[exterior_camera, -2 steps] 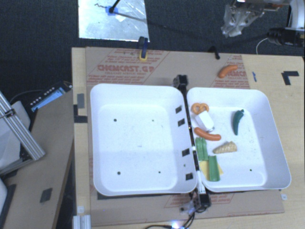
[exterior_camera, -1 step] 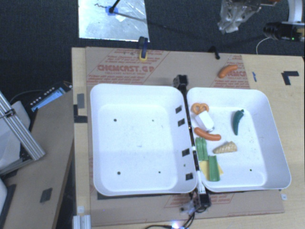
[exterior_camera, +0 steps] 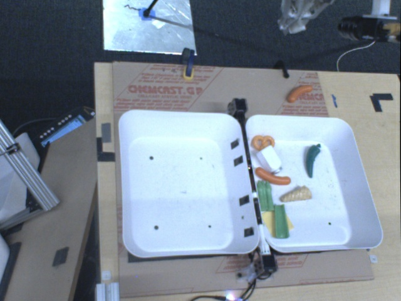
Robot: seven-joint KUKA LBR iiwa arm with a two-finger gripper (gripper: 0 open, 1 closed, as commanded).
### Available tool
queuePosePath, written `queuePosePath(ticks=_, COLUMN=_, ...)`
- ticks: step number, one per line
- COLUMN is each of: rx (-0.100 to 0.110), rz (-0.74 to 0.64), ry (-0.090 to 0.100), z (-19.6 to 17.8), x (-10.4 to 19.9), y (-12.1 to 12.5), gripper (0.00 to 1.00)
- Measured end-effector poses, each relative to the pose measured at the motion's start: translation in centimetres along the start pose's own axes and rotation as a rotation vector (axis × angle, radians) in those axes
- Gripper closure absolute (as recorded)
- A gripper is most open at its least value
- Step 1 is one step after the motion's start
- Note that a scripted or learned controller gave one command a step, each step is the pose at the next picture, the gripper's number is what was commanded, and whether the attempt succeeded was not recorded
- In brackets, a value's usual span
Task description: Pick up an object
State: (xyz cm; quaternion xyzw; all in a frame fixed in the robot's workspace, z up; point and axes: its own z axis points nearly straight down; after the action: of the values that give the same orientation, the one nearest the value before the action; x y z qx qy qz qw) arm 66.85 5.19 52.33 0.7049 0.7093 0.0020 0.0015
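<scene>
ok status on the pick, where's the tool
Tool high above the bench, beyond the right bin. Toy foods along that bin's left side, untouched. One sausage outside on the board.

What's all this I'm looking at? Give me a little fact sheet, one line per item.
gripper: high at the top, over dark floor, away from both bins
right bin: holds the toy food, mostly along its left side
pretzel: nearest the bin's top left
white block: just below the pretzel
sausage: below the white block
green pepper: apart, toward the middle
green strips: lowest, beside the divider
left bin: white, next to the right bin
stray sausage: on the board, outside the bins
</scene>
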Motion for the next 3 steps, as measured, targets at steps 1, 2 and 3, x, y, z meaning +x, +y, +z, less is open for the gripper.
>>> queuePosePath(ticks=1, rx=0.004, rz=0.010, ry=-0.002, z=0.4, x=-6.3, y=-2.1, gripper=1.00)
queuePosePath(ticks=2, rx=0.000, rz=0.001, ry=-0.001, z=-0.6, x=-4.2, y=0.0, gripper=1.00)
queuePosePath(ticks=3, rx=0.004, rz=0.010, ry=-0.002, z=0.3, x=-9.6, y=-3.1, gripper=1.00)
